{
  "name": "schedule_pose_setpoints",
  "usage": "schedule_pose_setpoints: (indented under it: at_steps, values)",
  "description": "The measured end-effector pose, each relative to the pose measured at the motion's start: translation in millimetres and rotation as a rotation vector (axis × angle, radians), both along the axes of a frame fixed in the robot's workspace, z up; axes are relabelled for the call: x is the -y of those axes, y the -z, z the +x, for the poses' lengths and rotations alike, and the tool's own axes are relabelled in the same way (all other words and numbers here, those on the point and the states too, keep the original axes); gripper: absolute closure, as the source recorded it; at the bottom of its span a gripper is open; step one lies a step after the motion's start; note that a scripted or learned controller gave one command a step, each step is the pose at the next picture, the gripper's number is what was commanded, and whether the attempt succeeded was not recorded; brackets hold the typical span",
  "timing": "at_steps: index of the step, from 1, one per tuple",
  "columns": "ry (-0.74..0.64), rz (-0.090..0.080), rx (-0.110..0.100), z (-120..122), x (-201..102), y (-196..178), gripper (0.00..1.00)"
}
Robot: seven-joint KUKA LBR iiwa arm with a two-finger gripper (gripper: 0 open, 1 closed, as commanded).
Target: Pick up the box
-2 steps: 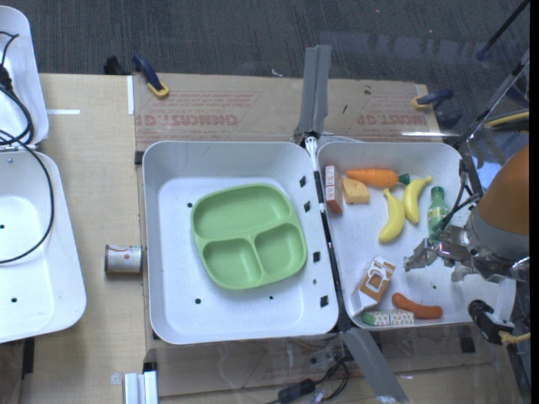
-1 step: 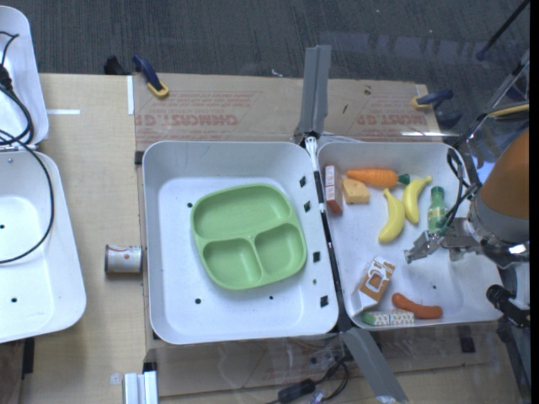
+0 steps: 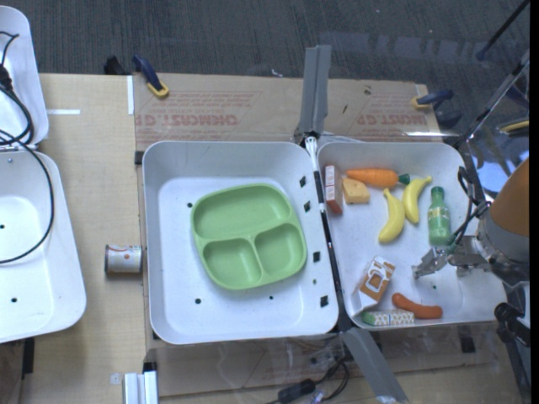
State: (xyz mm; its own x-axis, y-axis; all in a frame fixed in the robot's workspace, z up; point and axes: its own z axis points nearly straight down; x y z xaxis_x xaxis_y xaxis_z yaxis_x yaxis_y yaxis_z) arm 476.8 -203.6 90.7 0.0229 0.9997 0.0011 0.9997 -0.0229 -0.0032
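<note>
Gripper (image 3: 431, 266) sits low in the right bin (image 3: 472, 305), reaching in from the right edge. Fingers look slightly parted and pointing left, w/ nothing between them; no hold on anything.

All positions below are rel. to the box (image 3: 376, 279), the orange-and-white carton lying flat on the bin floor. Gripper is just right of the box and a bit higher in frame, apart from it, not touching. Probably that's a pre-grasp pose: lined up on the open side so the fingers can come down w/o hitting neighbours.

Sausage (image 3: 416, 307) lies just below-right of the box, near the front wall. A small patterned packet (image 3: 389, 318) sits right below the box against that wall. Both crowd the box's lower side, so approach from above or upper right looks cleanest.

Bottle (image 3: 438, 216) is up-right of the box, bananas (image 3: 397, 210) straight above, cheese wedge (image 3: 355, 191) and carrot (image 3: 372, 177) further up, well apart. A thin carton (image 3: 330, 187) leans on the bin's left wall, up-left of the box.

Green tray (image 3: 248, 236) sits well left of the box in the left bin (image 3: 168, 310), not involved. A can (image 3: 123, 259) lies on the bench beyond that.

Step in hand, as I judge it: closing in on the box; pick not yet done. Risk: box is flat, fingers may slip off or nudge it into the sausage.
</note>
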Motion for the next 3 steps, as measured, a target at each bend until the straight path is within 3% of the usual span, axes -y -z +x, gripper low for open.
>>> schedule_pose_setpoints:
  at_steps: [3]
  values:
    - [0.000,0.000,0.001,0.1,0.1,-0.1,0.00]
